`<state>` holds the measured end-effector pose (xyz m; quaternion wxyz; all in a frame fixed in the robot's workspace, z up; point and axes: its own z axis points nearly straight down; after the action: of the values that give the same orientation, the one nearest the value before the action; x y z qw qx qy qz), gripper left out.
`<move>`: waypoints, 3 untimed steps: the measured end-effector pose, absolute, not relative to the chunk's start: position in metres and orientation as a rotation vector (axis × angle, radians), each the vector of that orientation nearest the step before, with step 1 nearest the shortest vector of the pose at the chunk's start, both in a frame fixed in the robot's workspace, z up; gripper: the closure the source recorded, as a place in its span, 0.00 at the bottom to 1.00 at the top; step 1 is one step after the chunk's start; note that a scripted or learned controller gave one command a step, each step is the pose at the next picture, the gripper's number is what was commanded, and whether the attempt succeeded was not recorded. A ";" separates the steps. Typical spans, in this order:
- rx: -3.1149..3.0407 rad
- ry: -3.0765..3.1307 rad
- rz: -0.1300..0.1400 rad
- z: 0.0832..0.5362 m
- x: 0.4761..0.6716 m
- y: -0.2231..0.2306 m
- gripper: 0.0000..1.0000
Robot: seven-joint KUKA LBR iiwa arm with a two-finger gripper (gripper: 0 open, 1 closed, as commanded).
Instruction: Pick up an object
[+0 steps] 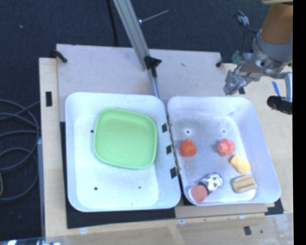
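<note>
Altogether one green plate [125, 138], six small food pieces [188, 148], fingers [233, 88] of unclear spread.

In the right bin [255, 117] I see six small objects. An orange round piece [188, 148] lies near the left wall, about the middle of the bin. To its right, well apart, sits a pink lumpy piece [225, 147]. Just below the pink one there is a yellow ridged piece [240, 163], tilted. Below that lies a tan roll-shaped piece [243, 183], on its side, close to the right wall. In the near corner a red flat round piece [198, 192] touches a small white object with dark and red marks [212, 181]; what it is I cannot tell.
</note>
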<state>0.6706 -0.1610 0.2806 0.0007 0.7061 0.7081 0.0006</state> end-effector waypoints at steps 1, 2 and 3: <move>2.218 2.225 0.000 0.265 0.671 -0.107 1.00; 2.218 2.225 0.002 0.266 0.660 -0.062 1.00; 2.217 2.226 0.002 0.257 0.651 -0.002 1.00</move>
<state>0.6514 -0.0017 0.2574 0.0000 0.7057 0.7085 0.0005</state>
